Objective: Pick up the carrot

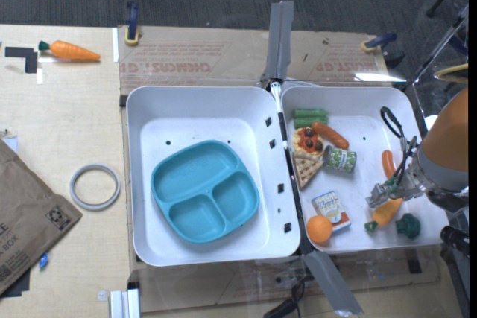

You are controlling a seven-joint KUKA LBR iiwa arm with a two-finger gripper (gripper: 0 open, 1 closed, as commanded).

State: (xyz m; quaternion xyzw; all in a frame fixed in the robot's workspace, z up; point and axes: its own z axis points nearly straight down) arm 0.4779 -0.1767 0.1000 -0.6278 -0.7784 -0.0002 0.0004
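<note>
On the counter point(59, 130) at far left, near its back edge, lies an orange toy carrot point(71, 51), well apart from both bins. Nearer the front sit a grey tape ring point(95, 185) and the corner of a brown cardboard box point(30, 223). The left bin point(141, 115) holds a blue divided tray point(205, 191). The right bin point(406, 104) carries a green vegetable point(310, 115), a red-orange pepper point(330, 135), a pizza slice point(306, 155), a green can point(340, 159), a small carton point(330, 207) and an orange point(319, 229). Toward its right side the jaws point(384, 195) hang low over a second carrot point(386, 213), seemingly touching its top; whether they are released or clenched I cannot tell. Just beside lies broccoli point(408, 226).
</note>
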